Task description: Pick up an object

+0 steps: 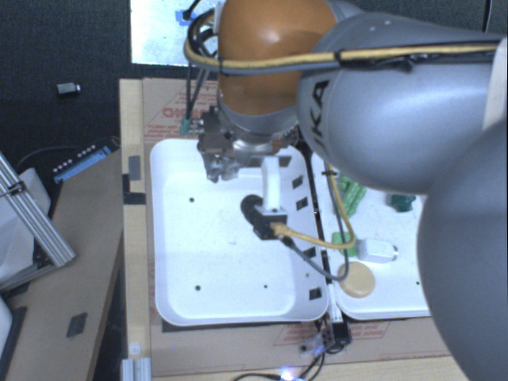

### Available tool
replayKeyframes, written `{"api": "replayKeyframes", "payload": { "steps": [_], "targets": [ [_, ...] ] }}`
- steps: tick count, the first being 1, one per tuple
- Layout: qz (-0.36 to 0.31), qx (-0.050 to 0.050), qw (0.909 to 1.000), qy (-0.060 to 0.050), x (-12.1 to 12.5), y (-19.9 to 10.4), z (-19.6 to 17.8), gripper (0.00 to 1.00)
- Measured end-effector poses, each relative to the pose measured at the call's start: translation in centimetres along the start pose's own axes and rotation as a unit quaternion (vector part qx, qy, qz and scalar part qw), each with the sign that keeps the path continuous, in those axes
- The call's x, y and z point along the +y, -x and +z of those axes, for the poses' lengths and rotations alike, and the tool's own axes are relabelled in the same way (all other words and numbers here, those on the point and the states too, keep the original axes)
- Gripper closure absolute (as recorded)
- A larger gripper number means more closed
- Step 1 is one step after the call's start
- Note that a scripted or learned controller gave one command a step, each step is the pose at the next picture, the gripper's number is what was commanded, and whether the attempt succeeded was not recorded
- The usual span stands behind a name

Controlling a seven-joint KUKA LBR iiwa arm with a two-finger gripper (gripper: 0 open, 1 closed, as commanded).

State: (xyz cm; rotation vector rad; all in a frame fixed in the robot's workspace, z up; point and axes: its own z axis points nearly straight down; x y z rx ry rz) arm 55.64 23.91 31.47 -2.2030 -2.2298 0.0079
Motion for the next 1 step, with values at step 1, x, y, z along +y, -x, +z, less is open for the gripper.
{"api": "replayKeyframes", "payload": {
  "steps": [1],
  "targets": [
    [0.009, -0.002, 1.0000, 0.002, -0.22, 8.17, 4.08, 1.00]
  ]
}}
